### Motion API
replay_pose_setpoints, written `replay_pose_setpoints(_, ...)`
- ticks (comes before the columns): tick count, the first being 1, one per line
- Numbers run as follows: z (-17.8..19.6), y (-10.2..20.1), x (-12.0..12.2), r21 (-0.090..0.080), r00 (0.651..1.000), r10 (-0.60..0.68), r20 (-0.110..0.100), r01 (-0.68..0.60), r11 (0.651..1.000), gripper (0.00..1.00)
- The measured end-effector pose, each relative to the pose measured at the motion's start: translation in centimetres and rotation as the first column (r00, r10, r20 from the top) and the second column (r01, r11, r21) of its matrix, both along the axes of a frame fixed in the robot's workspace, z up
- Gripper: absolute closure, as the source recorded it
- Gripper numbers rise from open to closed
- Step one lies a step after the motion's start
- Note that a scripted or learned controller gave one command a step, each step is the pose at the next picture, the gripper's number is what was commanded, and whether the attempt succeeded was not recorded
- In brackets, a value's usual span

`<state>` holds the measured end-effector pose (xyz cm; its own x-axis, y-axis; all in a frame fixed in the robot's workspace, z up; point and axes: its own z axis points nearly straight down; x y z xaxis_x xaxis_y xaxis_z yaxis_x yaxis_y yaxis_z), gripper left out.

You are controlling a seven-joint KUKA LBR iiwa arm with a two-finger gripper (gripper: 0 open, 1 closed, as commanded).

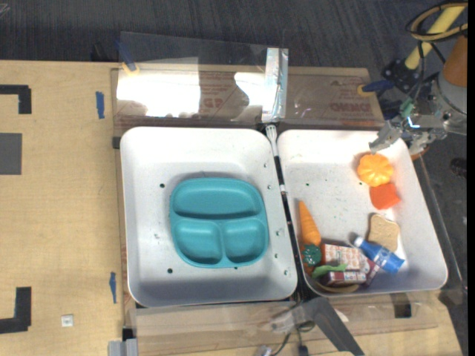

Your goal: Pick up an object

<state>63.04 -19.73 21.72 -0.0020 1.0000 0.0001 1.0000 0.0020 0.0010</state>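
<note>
Orange and likely light, rigid plastic, the toy pumpkin [375,168] near the right bin's [434,269] far edge we judged graspable across its ribbed middle, gripper [407,128] nearby, fingers' state we could not tell.

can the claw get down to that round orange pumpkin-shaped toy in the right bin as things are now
Probably yes. The claw sits at the right white bin's far corner, just beyond the round orange pumpkin-shaped toy. Nothing lies over the toy; a red-orange block touches its near side, which might crowd a grasp.
</note>
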Motion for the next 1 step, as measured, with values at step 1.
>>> replay_pose_setpoints(1, -11.75, -0.73, -0.05, -0.001, 0.994, 0.109, 0.004, -0.109, 0.994, 0.0)
